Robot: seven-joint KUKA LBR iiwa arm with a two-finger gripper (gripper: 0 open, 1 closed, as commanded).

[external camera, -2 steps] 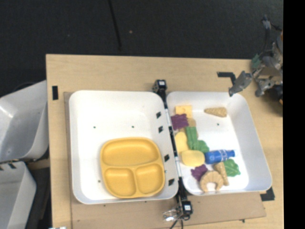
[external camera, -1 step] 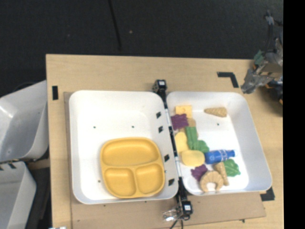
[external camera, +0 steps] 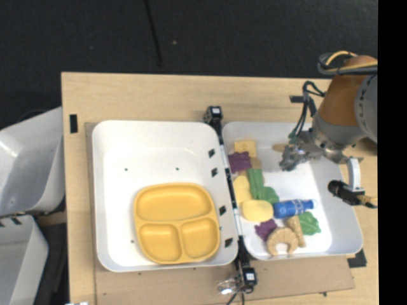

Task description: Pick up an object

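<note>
Two bins (external camera: pixel 102 170) are set on a bench; the gripper (external camera: pixel 289 159) is poised over toys (external camera: pixel 280 215), nothing lifted yet; its state cannot be told.

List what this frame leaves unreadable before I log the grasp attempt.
- Two-finger gripper, camera view: small, dark and blurred over the right white bin; its opening cannot be read.
- Grey arm with orange band: cut off at the view's right side.
- Small purple toy piece: partly hidden under the pale yellow block; shape unclear.
- Blue bottle with white label: label too small to read.
</note>
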